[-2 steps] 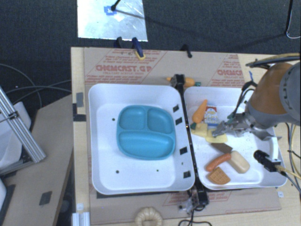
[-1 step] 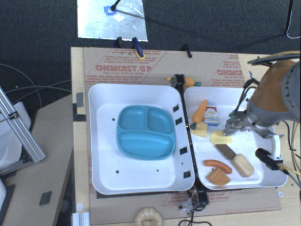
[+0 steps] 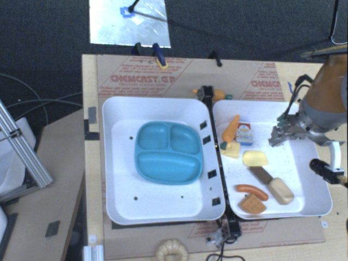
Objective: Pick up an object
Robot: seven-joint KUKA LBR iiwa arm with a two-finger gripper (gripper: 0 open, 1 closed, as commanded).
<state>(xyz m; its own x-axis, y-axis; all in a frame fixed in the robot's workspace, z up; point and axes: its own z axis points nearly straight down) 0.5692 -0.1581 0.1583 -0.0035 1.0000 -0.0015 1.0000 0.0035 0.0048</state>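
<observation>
Found the grey metal hand (image 3: 280, 135) low over the right-hand shallow white bin (image 3: 314, 200), in its far right part, above bare white floor. Could not tell whether spread or pressed together. Saw nothing pinched in it. Traced the grey arm with the orange band (image 3: 329, 91) back from it to the right edge.

Counted seven small toy foods in that same bin, all to the left of the hand and apart from it. Noted an orange carrot (image 3: 232, 128) lying at a slant near the bin's left wall, with a small white and red carton (image 3: 244, 133) just beside it on the right. Placed a pale yellow cheese wedge (image 3: 230, 149) just below the carrot's lower end. Saw a yellow oval lemon-like piece (image 3: 254, 158) near the bin's middle, nearest of all to the hand. Found a tan loaf-shaped piece with a dark brown end (image 3: 274, 185) just below it, lying at a slant. Noted a red sausage (image 3: 251, 190) to the left of that, and an orange square waffle (image 3: 253, 204) touching or nearly touching the sausage by the near wall.

Saw a blue divided plastic plate (image 3: 168, 152) lying flat in the middle of the left-hand shallow white bin (image 3: 122, 200). Found both bins side by side on a brown cardboard-covered surface (image 3: 141, 78).
</observation>
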